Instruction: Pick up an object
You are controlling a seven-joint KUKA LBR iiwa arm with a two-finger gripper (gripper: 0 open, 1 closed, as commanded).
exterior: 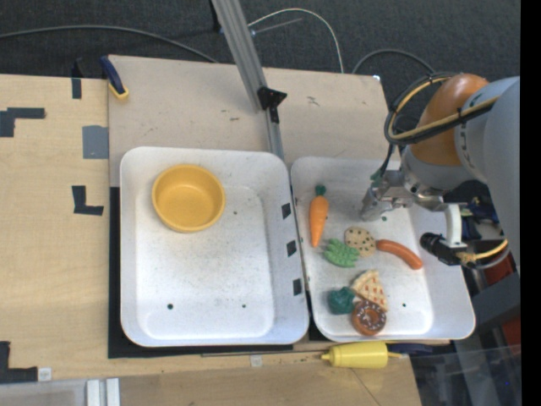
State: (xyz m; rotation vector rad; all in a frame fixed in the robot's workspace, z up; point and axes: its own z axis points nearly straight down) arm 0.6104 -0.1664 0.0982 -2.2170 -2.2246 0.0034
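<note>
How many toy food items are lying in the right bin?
6, maybe more hidden under the arm: carrot at left, cookie and green leaf mid-bin, sausage at right, pizza slice and doughnut near the front edge.

— Where do we have room?
— The left bin (203,311) gives us open floor below and right of the yellow bowl (188,196).
— And the right bin (448,311)?
— Crowded through its middle: carrot (318,216), cookie (360,240), sausage (399,253), doughnut (368,318). We see bare floor along its upper edge and lower right corner.

no readable text, labels, brands or numbers anywhere
</note>
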